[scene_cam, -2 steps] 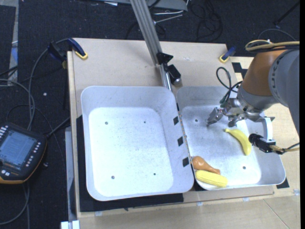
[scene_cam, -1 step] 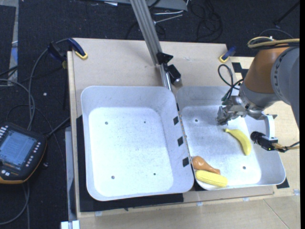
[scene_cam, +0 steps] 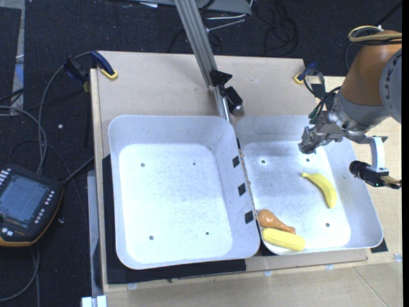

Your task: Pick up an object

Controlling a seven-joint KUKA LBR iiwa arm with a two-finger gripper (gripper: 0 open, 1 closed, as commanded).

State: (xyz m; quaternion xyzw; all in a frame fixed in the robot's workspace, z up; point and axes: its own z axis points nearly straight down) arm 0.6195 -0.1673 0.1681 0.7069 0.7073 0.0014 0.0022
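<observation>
Spanning a table point(scene_cam: 160, 75), two white bins are seen side by side. In the right bin point(scene_cam: 275, 139), an orange toy point(scene_cam: 275, 220) and a corn cob point(scene_cam: 283, 238) are placed at the near edge, a banana point(scene_cam: 321, 186) farther right. The gripper point(scene_cam: 310, 143) is poised above the banana; its opening cannot be told.

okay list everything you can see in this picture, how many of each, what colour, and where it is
banana: one, yellow, right bin, right of centre
corn cob: one, yellow, right bin, near edge
chicken drumstick toy: one, orange-brown, right bin, just behind the corn cob
bins: two, white, side by side on the bench
bench: one, pale wood, under both bins
clamps: two, blue and yellow, far bench corners
handheld pendant: one, black and orange, floor at left
arm: one, grey with orange band, reaching from the right
gripper: one, dark, above right bin's far part
</observation>
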